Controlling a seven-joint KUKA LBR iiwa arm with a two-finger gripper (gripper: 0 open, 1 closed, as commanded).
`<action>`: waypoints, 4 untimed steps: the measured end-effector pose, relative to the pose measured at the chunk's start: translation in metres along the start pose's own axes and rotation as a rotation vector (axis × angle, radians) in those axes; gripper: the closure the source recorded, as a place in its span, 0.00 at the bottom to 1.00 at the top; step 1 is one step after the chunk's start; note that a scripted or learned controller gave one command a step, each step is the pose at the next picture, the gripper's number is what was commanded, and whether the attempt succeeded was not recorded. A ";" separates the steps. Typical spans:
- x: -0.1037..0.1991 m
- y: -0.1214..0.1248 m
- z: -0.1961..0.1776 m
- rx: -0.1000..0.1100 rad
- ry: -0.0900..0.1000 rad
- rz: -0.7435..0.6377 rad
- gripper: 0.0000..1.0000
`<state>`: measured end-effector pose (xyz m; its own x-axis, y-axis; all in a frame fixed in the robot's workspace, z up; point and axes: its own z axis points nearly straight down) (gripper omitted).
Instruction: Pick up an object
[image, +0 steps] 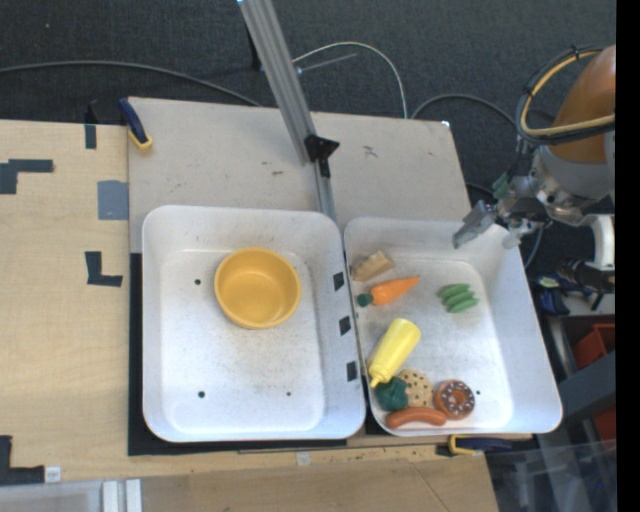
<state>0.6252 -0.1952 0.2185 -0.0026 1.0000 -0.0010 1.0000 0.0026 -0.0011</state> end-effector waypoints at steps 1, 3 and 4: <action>0.000 0.000 0.000 0.000 0.000 0.000 0.00; 0.006 -0.014 0.101 0.005 0.001 0.001 0.00; 0.007 -0.014 0.132 0.002 -0.001 0.000 0.00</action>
<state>0.6106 -0.1883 0.0866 -0.0026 1.0000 -0.0015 1.0000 0.0026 -0.0032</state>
